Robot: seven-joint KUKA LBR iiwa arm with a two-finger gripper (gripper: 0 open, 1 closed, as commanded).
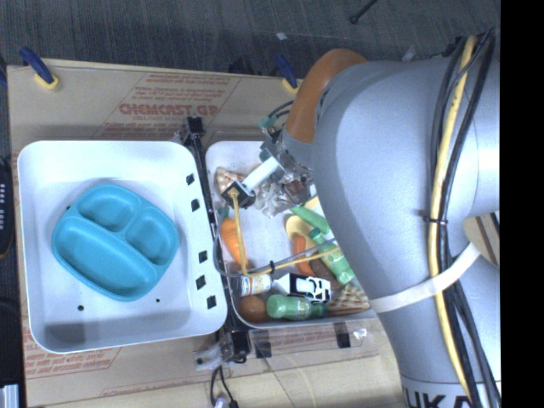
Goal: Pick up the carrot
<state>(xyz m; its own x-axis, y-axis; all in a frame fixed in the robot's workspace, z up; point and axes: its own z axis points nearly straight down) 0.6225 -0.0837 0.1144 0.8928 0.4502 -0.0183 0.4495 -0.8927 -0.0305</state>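
The carrot (229, 235) is an orange piece lying against the left wall of the right bin (223, 153), partly crossed by a thin yellow cable. My gripper (278, 190) hangs low over the upper middle of that bin, above and to the right of the carrot, with a gap between them. The big grey arm hides the bin's right side. A second orange piece (299, 246) lies in the middle of the clutter.
The left bin (38, 168) holds a blue divided plate (115, 240). In the right bin lie a green bottle (294, 308), a green-and-yellow item (316, 224), a black-and-white item (311, 288), a brown waffle-like piece (350, 297) and a pale shell-like item (225, 178).
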